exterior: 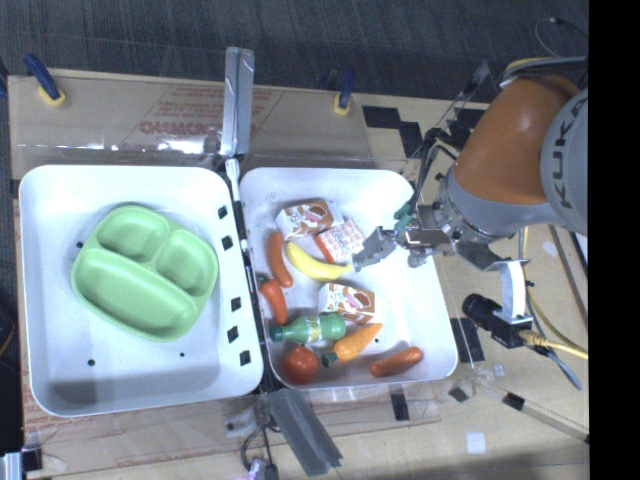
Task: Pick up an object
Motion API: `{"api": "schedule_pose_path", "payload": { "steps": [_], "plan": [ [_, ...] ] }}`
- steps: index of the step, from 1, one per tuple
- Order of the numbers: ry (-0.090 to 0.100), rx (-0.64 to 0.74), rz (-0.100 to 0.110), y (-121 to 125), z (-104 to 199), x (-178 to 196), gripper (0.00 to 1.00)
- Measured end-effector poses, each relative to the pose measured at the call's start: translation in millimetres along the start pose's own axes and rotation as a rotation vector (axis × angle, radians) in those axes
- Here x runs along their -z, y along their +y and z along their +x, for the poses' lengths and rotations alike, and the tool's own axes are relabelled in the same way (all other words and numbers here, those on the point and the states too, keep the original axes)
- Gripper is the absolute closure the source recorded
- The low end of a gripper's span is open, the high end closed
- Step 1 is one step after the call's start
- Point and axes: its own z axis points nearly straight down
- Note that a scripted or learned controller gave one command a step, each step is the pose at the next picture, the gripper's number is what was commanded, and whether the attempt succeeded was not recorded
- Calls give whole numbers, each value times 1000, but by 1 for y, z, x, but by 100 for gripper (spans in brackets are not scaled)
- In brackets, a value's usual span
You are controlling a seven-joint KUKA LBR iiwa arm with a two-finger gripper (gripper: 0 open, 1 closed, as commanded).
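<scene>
The right bin (425, 298) holds several toy foods. A yellow banana (315, 264) lies in the middle, with a brown-and-white carton (305, 218) and a red-and-white carton (340, 240) behind it. Another carton (347, 300) sits in front of the banana. An orange sausage (279, 259) and a redder one (274, 301) lie along the left wall. A green bottle (310, 330), a carrot (355, 342), a tomato (300, 365) and a red sausage (396, 361) are at the front. My gripper (385, 246) hangs over the bin's right half, just right of the banana's end and the red-and-white carton, with nothing seen in it.
The left bin (40, 348) holds a green divided plate (145, 268). A grey divider (238, 98) stands between the bins at the back. Cables and a black fitting (490, 318) lie right of the right bin. The arm's orange band (510, 148) looms over the back right.
</scene>
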Motion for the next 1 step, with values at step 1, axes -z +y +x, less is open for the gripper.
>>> {"api": "schedule_pose_path", "payload": {
  "steps": [1],
  "plan": [
    [-5,207,-20,5,37,-143,0]
  ]
}}
